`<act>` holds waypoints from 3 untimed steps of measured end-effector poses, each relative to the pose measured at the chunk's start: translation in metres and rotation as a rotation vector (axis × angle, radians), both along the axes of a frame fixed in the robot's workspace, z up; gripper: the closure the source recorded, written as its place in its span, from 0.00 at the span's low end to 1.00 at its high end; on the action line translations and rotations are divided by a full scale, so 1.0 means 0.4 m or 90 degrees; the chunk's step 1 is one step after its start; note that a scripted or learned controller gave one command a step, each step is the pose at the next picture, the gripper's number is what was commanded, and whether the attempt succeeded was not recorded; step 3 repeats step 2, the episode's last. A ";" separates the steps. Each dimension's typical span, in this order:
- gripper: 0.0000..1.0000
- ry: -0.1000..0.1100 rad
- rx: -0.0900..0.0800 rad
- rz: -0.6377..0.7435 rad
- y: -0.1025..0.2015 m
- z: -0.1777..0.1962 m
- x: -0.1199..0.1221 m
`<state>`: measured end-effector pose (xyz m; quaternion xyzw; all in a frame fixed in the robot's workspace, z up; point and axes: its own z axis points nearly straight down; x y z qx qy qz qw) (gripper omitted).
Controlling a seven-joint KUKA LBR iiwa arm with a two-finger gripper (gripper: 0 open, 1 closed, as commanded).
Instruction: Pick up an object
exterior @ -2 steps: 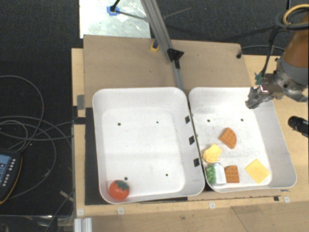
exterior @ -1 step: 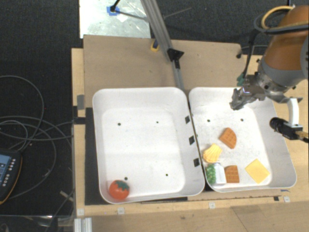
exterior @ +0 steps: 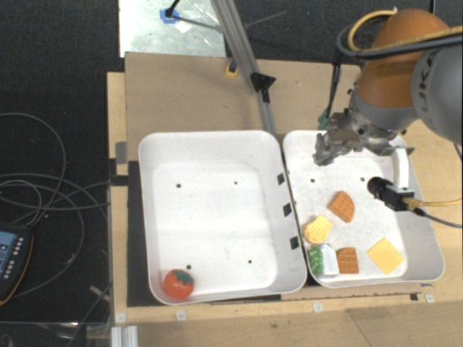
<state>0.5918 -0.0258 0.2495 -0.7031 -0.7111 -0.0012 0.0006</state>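
Right of centre, the gripper (exterior: 327, 150) hangs over the right bin (exterior: 427, 266), claw state unclear; the orange waffle piece (exterior: 342, 206) just below looks light, stiff, best pinched across its edges

Two bins (exterior: 217, 142), six toy foods (exterior: 342, 206)

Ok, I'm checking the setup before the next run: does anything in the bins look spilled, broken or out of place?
Nothing looks spilled or broken. One oddity: the tomato sits alone in the left bin, while the other items crowd the near end of the right bin. The hand is over that bin's far end.
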 end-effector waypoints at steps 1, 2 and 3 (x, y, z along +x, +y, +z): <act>1.00 0.000 0.000 0.000 0.124 0.012 -0.012; 1.00 -0.001 0.000 -0.001 0.258 0.009 -0.002; 1.00 -0.001 0.000 -0.001 0.258 0.009 -0.002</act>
